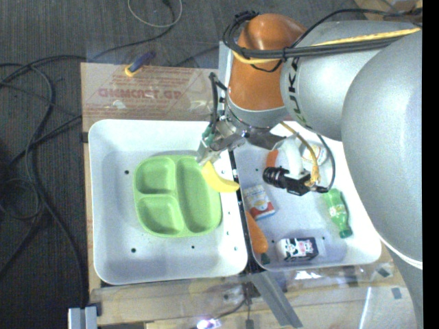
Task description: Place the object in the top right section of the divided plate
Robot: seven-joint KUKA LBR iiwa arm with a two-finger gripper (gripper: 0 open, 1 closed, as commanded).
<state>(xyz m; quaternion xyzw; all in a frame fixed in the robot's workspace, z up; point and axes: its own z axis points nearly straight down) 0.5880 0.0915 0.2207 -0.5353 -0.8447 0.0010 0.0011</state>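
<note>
**Operator:** Where's the tool right now?

**Observer:** You'll find the tool (211, 149) over the seam between the two bins, just at the upper right edge of the green divided plate (177, 196). The arm (264, 60), with its orange band, comes down to it from the right.

**Operator:** And the object?

**Observer:** Look just below the tool: a yellow banana (218, 179) hangs over the plate's right rim, its upper end up against the fingertips and its lower end curling toward the wall between the bins. It sits beside the plate's tall right section, at that section's upper right edge, more on the rim than inside.

**Operator:** Is it gripped?

**Observer:** Your view is too cluttered there. I cannot tell whether the fingers are spread or pressed together, nor whether the banana is pinched between them.

**Operator:** What about the plate?

**Observer:** It lies flat in the left bin (113, 252), toward that bin's right side, with two smaller sections on its left and the long one on its right.

**Operator:** Anything in the other bin?

**Observer:** In the right bin (363, 249) you have a small carton (260, 201) with a red edge, an orange carrot (256, 236) along the left wall, a green bottle (337, 213) near the right side, and a dark packet (299, 248) near the front. A black cylindrical fitting (285, 179) with yellow wiring hangs off the arm above them.
</note>
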